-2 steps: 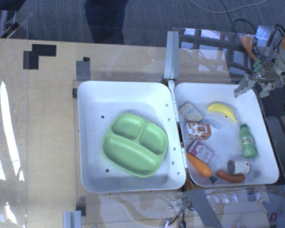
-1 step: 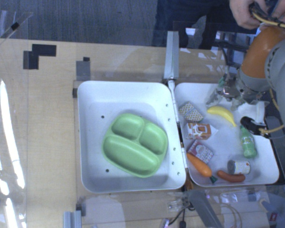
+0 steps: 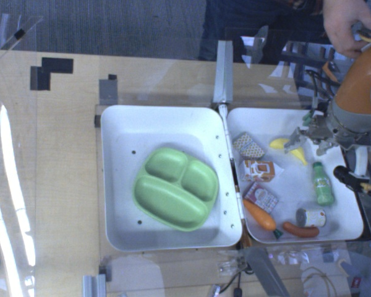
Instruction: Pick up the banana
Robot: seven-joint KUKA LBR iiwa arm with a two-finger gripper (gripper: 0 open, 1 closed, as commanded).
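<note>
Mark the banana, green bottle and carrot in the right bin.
banana point(image 3: 279, 144): camera view, on its yellow left end, clear of the gripper.
green bottle point(image 3: 323, 185): camera view, on the middle of its body.
carrot point(image 3: 258, 215): camera view, on the middle of its orange length.

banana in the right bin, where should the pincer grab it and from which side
Probably the middle of the curved yellow banana, coming straight down from above. It lies flat on the floor of the right white bin, running from upper left to lower right, so closing across its narrow width suits it. The pincer sits right over its midsection, hiding that part, with bare floor showing around the ends.
</note>
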